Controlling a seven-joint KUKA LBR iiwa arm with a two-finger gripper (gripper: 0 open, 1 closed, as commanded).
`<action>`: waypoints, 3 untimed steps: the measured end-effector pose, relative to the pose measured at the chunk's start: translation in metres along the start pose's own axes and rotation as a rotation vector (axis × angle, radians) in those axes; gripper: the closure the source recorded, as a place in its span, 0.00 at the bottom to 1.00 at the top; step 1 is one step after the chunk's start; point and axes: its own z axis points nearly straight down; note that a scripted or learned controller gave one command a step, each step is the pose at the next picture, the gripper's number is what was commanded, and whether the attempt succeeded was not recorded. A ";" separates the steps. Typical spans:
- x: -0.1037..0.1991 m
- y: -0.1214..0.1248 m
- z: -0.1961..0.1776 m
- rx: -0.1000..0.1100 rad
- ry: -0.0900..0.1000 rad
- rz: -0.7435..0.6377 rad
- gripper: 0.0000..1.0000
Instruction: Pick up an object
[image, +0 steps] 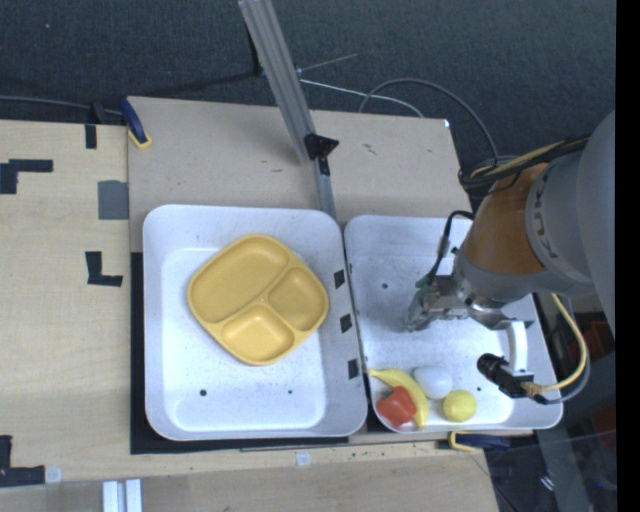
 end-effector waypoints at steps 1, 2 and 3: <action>0.002 0.001 -0.042 -0.006 -0.002 0.002 1.00; 0.001 -0.008 -0.091 -0.008 -0.002 0.002 1.00; 0.002 -0.007 -0.120 -0.006 -0.002 0.002 1.00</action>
